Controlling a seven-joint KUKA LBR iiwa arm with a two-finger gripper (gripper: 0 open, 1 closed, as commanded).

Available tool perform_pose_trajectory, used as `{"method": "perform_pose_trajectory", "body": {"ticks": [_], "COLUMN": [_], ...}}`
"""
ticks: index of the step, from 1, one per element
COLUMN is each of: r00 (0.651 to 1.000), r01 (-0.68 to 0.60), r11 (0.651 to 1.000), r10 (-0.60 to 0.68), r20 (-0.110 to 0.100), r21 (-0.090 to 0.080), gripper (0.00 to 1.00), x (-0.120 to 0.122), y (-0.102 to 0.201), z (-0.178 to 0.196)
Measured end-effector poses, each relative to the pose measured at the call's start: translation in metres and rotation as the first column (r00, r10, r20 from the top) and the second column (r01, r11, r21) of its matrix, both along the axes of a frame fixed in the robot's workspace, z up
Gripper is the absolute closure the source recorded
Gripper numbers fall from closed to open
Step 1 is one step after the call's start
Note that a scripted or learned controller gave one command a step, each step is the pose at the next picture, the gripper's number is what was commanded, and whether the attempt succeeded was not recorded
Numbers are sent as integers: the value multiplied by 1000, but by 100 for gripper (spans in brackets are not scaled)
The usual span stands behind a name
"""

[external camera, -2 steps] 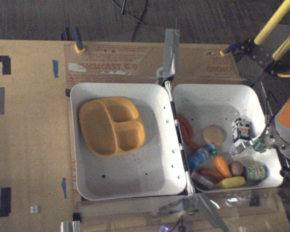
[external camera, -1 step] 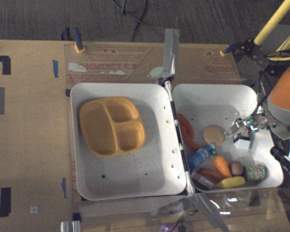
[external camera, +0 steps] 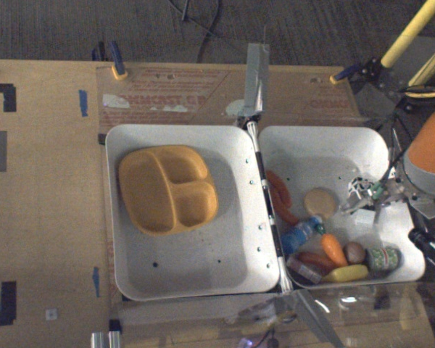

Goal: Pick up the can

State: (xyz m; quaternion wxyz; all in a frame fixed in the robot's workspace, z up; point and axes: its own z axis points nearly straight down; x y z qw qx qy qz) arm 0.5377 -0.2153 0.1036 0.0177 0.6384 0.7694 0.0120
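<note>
The can has a dark green and red label and lies on its side in the front right corner of the right bin. It rests between a brownish egg-shaped item and the bin's right wall. My gripper hangs over the right part of this bin, further back than the can and apart from it. Nothing shows in its grasp. The arm's orange band enters from the right edge.
Beside the can lie a yellow banana, a carrot, a blue bottle, a dark red item, a tan disc and an orange sausage. The left bin holds a yellow divided plate.
</note>
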Motion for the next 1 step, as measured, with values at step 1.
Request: {"method": "perform_pose_trajectory", "body": {"ticks": [1], "r00": [998], "r01": [-63], "r11": [998], "r10": [63], "r20": [4], "r21": [-6], "gripper": [0], "x": [-41], "y": [-2], "z": [-1]}}
